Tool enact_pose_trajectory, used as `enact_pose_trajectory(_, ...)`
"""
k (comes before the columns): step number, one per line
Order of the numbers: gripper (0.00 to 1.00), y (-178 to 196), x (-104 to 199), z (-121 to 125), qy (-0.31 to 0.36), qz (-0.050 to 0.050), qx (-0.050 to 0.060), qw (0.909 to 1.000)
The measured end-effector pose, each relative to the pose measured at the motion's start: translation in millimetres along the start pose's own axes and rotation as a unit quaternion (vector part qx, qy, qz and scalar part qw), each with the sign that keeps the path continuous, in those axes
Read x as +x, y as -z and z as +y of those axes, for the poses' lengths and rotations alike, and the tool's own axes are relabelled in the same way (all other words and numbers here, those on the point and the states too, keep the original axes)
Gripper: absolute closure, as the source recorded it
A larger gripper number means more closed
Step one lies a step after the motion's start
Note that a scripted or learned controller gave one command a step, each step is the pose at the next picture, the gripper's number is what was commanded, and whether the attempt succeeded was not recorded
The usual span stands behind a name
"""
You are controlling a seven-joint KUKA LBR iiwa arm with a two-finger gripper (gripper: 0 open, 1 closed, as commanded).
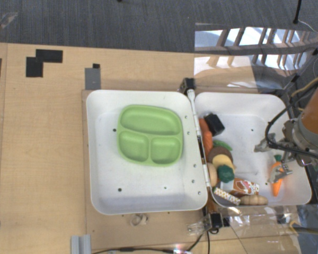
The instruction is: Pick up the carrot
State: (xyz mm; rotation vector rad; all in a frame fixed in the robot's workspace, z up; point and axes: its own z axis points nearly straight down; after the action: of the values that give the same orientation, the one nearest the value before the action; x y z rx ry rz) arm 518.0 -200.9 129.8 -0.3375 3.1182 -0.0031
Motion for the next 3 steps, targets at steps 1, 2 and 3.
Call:
enact_pose_trajectory(1,0.0,-40.2,18.8,-1.1,0.136,-0.004,0.003,0.9907)
enact_pose_trajectory(2,0.0,-40.1,18.1,-0.3,0.21,-0.005,0.004,0.9777)
enact_pose_trajectory(3,0.0,-40.2,14.8,-1.0,0.381,-0.005,0.004,0.9247)
